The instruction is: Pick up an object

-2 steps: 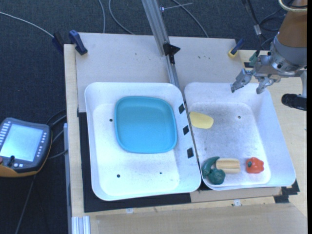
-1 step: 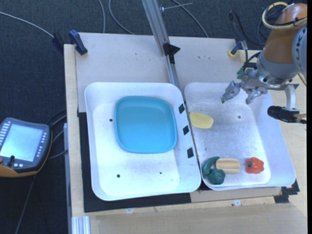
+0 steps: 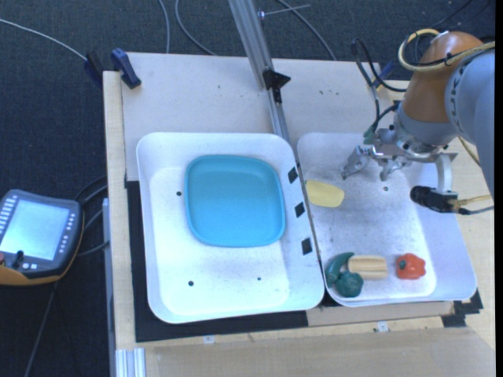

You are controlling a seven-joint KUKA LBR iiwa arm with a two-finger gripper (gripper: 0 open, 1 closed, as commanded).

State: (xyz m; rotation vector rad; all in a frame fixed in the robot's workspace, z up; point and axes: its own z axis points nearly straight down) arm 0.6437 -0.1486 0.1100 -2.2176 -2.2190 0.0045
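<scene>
Way over at 9 o'clock a handheld control pendant (image 3: 35,234) with a lit screen sat on the dark floor, off the tabletop (image 3: 204,93). At the tabletop's 11 o'clock corner there was a blue clamp (image 3: 126,67). Next came the left bin (image 3: 157,210), which had a light blue square plate (image 3: 235,199) lying flat in it, roughly dead center. A slanted metal rail (image 3: 255,42) ran down from 12 o'clock and ended right about where the two bins met. In the right bin (image 3: 448,242), a pale yellow chunk (image 3: 324,193) sat at about 9 o'clock, close to the bin's left wall and apart from everything else. Down along the 6 o'clock edge of that bin three things were lined up: a dark green vegetable-looking piece (image 3: 343,275), a tan cylinder (image 3: 368,267) touching it, and just beside that a red pepper (image 3: 409,266) with a little gap between. The hand (image 3: 376,162) hung over the bin's 12 o'clock end, well apart from that row, fingers spread apart and nothing between them, so it wasn't gripping anything. The yellow chunk was the nearest object to it, off at its 8 o'clock. The grey arm with its orange band (image 3: 432,77) came in from 2 o'clock, with cables looped around the wrist.
</scene>
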